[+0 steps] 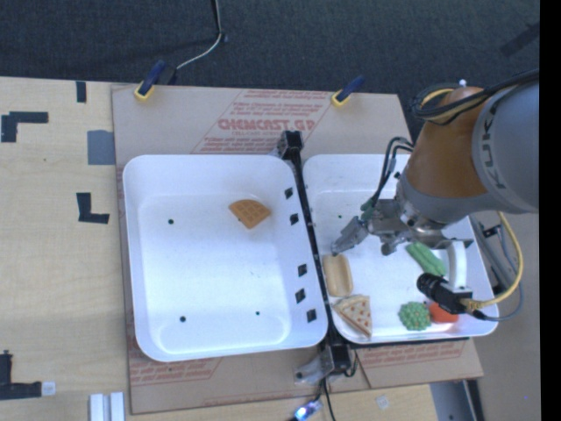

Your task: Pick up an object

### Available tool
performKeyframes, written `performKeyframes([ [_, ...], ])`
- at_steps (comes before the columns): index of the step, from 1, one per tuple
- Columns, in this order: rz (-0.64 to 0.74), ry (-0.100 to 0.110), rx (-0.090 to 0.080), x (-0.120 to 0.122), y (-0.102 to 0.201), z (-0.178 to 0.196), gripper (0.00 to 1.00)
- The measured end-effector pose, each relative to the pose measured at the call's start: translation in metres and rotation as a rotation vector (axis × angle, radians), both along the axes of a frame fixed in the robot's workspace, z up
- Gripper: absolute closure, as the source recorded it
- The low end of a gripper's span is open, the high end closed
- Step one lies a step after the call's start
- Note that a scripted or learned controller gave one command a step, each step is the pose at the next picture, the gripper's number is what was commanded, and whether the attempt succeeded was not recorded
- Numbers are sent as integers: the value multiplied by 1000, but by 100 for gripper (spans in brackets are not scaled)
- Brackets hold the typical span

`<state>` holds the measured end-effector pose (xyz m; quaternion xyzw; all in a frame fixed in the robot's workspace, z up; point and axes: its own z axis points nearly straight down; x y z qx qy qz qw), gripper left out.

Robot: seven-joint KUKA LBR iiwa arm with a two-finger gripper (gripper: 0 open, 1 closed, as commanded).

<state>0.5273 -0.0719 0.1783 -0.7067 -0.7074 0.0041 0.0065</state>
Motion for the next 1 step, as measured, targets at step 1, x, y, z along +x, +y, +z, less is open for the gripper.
performKeyframes([
  [1,5,-17,-3,65,36,28,0],
])
